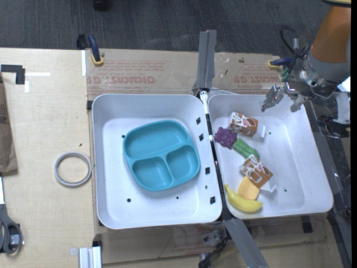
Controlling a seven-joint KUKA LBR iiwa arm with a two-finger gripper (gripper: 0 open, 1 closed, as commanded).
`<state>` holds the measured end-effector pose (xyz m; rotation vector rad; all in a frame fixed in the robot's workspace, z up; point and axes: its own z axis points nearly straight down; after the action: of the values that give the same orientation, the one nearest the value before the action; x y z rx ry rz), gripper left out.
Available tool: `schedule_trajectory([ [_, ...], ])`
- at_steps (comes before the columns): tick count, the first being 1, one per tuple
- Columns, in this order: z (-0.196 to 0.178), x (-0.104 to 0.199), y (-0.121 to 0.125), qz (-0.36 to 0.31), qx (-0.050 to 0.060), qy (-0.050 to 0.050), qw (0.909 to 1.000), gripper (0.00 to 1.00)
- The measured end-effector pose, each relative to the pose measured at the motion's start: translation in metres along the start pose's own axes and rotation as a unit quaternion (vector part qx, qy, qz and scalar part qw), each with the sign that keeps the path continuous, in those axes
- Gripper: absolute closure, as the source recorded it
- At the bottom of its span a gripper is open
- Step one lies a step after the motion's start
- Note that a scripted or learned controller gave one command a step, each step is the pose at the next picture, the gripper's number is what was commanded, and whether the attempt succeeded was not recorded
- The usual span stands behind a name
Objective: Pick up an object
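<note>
The pickable objects lay in the right bin point(312, 166): 2 small cartons, 1 point(244, 124) toward the far side and 1 point(256, 171) lower down, a bunch of purple grapes point(225, 137) touching a green vegetable point(246, 149), a wedge of yellow cheese point(249, 189) and a banana point(243, 202) at the near left corner. That made 6 items, clustered along the bin's left half and mostly touching their neighbours.

The gripper point(273, 99) hung above the far right corner of that bin, well apart from the cluster, and carried nothing. Whether its fingers were parted or closed could not be told at this size. The step appeared to be the approach, with no object yet chosen by contact. The next move would call for travelling left and down over 1 item; the far carton looked the nearest and least crowded.

The left bin point(106, 149) held 1 blue 3-compartment plate point(162, 155). On the bench to the left lay 1 grey ring point(72, 168).
</note>
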<state>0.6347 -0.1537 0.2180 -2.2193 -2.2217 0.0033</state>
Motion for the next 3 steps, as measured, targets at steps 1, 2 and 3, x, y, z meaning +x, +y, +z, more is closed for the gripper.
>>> schedule_trajectory([
  [1, -0.035, -0.005, -0.006, -0.083, -0.002, -0.001, 0.9966, 0.00],
  [2, 0.077, 0.030, -0.013, -0.043, 0.000, 0.000, 0.9991, 0.00],
  [3, 0.127, 0.055, -0.040, -0.031, 0.000, 0.000, 0.9995, 0.00],
])
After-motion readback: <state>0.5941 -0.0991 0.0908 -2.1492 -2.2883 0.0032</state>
